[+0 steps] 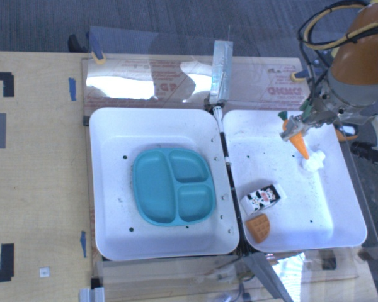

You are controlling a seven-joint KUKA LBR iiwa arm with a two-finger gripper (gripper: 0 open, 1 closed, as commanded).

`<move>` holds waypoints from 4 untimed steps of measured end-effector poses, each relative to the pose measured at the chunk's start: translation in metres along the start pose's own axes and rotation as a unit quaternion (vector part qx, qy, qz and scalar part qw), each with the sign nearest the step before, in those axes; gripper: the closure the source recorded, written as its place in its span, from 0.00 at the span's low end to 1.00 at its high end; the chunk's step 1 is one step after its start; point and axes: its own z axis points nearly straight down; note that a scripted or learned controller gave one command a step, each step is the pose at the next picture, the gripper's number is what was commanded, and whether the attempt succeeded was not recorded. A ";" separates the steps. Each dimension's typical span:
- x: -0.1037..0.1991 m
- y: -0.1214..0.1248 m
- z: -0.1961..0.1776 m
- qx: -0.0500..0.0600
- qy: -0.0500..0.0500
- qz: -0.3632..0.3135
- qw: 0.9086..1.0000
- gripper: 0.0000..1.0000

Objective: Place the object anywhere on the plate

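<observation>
Tool (pixel 294 128) low over the right bin (pixel 349 228), next to the carrot (pixel 299 143).

Whether I am clenched on the carrot or merely touching its top I cannot tell (it lies at the bin's far side, beside a white scrap (pixel 314 162)). A poor hold could drop it short of the teal plate (pixel 174 185) in the left bin (pixel 107 168), likely at the divide.

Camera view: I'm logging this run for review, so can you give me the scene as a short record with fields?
left bin: white, holds a teal plate with three compartments
right bin: white, holds the loose items
tool: over the right bin's far side, at the carrot
carrot: orange, just below the tool
white piece: beside the carrot
cow-print carton: near the bin's left side
orange cracker: just in front of the carton
</observation>
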 end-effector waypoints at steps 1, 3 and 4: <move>0.065 0.004 0.034 0.002 0.001 -0.148 0.989 1.00; 0.153 0.004 0.047 -0.002 -0.009 -0.227 0.974 1.00; 0.165 0.005 0.051 -0.001 -0.001 -0.234 0.972 0.00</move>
